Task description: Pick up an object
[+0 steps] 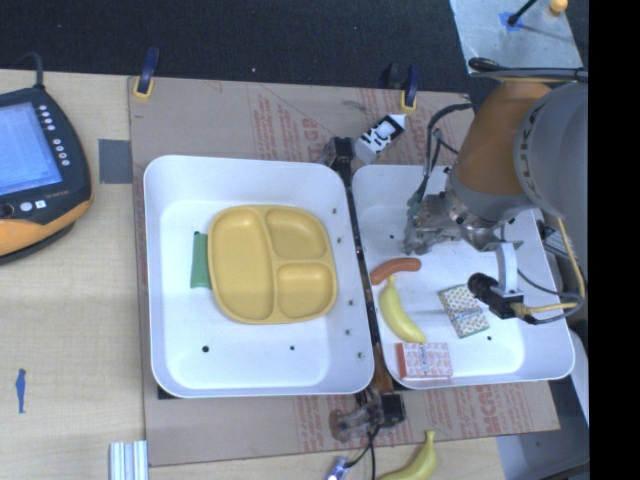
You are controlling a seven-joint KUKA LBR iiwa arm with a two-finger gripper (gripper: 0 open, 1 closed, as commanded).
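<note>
In the right bin [540, 368] lie an orange-red sausage [396, 267], a yellow banana [399, 313], a small patterned packet [464, 310] and a pink-red box [424, 360]. My gripper [420, 236] hangs low over the back left part of this bin, just behind and to the right of the sausage. Nothing shows in its grasp. The arm's grey and orange wrist [505, 158] hides the bin's back right part. The left bin [170, 348] holds a yellow compartment tray [270, 262] with a green flat piece [200, 260] sticking out from under its left side.
A teach pendant [35, 173] lies on the bench at the far left. A black and white object [380, 135] sits behind the bins. A second banana [415, 460] lies outside, in front of the right bin. Blue clamps [146, 72] hold the cardboard.
</note>
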